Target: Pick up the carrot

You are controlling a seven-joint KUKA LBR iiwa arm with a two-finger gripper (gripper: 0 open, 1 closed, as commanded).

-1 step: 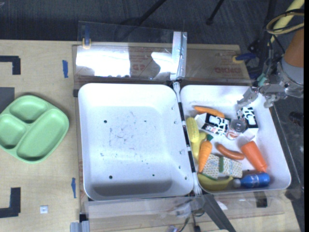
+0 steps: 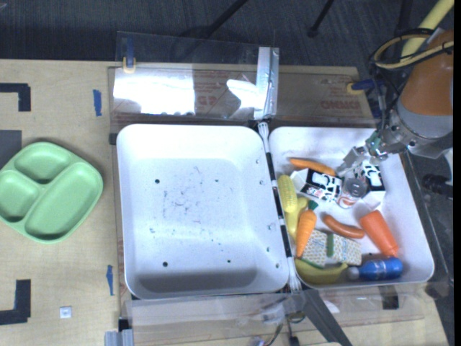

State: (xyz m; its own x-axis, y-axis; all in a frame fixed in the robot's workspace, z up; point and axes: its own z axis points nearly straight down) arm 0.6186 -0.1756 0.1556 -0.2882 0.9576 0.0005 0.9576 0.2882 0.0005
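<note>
Two bins: carrot (image 2: pixel 305 227) against right bin's left wall (image 2: pixel 278 193), crowded; hand (image 2: pixel 354 186) above clutter, grip unclear.

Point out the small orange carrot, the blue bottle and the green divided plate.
small orange carrot (image 2: pixel 305 228): camera view, mid-body.
blue bottle (image 2: pixel 380 268): camera view, its middle.
green divided plate (image 2: pixel 16 197): camera view, left rim.

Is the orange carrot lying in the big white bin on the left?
No, the small orange carrot lies in the right-hand white bin, crowded among other toy foods beside a yellow corn cob.

arm (image 2: pixel 425 92) cut by right edge, banana (image 2: pixel 320 271) half hidden
</note>
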